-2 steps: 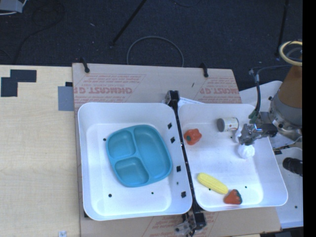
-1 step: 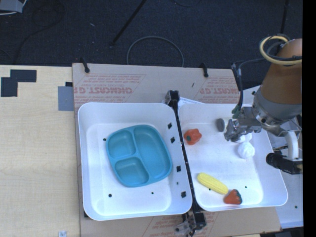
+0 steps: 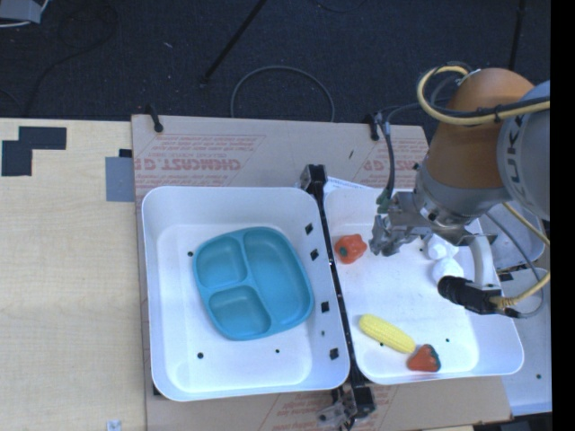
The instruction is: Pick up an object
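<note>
Where the frame's lower right begins, you see a strawberry (image 3: 423, 358) touching a corn cob (image 3: 387, 333); higher, a red pepper (image 3: 350, 248) lies just left of the gripper (image 3: 388, 240), whose opening you cannot tell.

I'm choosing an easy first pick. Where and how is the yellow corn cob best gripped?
Grip the corn cob across its thick middle, coming straight down from above. It lies flat and slanted on the right bin floor, so the fingers should probably close across its narrow width, with the strawberry near its lower end.
</note>
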`<action>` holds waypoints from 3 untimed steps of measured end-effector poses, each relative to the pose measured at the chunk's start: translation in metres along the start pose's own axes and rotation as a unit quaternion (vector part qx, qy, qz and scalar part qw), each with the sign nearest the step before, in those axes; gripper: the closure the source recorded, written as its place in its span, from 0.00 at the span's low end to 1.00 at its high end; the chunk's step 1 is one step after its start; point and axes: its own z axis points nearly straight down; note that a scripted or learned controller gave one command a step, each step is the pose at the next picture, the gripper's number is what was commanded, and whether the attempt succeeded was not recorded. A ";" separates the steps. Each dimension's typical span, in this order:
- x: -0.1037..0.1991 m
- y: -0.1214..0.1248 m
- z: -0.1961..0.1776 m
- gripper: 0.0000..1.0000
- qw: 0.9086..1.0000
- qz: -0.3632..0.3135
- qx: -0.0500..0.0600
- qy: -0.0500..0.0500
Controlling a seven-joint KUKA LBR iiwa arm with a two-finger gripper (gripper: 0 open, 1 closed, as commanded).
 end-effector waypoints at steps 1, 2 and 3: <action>0.048 0.000 0.007 1.00 1.000 0.001 0.000 0.000; 0.090 0.006 0.009 1.00 1.000 0.001 -0.001 -0.001; 0.138 0.022 0.001 1.00 1.000 0.001 -0.002 -0.001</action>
